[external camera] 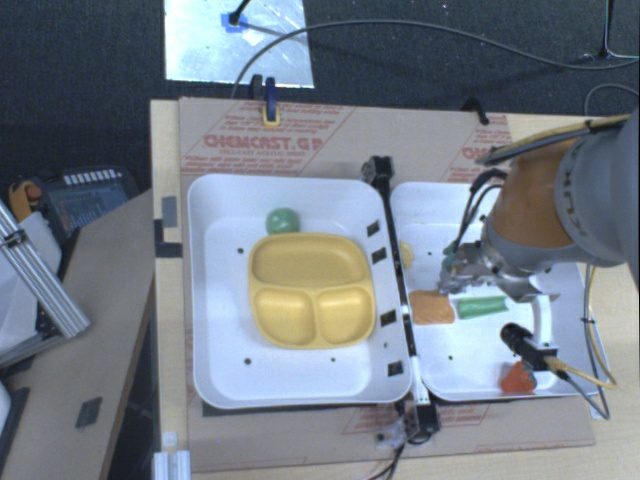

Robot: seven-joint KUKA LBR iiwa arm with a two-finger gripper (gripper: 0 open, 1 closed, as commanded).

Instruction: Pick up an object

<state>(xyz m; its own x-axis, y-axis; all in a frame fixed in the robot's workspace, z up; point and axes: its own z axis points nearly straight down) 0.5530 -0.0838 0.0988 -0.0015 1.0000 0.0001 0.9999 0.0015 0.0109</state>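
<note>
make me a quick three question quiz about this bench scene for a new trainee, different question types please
1. True or false: the yellow divided tray lies in the right bin.
2. Which object sits just beyond the tray's far edge? A) green ball B) red block C) blue cup
3. Fill in: the orange piece lies beside a ____ stick in the right bin.

Key: 1 false, it lies in the left bin; 2 A; 3 green.

One fixed camera is mounted above the bench (330, 128), angled down. Both white bins (215, 268) are framed from moderately far.
</note>
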